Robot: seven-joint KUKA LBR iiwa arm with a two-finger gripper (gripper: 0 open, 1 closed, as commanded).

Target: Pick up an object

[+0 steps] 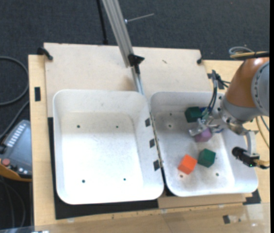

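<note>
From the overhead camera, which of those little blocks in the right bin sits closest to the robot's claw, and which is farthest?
1. Small purple block, right at the gripper.
2. Dark green block, just behind it, toward the bin's back wall.
3. Green cube, toward the front.
4. Orange cube, front, farthest.

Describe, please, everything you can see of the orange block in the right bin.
The orange block is a small cube-like piece, matte and evenly coloured, possibly foam or plastic. It lies turned at an angle on the floor of the right bin, toward its near left part. A green block sits just to its right, close but apparently not touching. The pincer is farther back, by a purple object, well clear of it.
</note>
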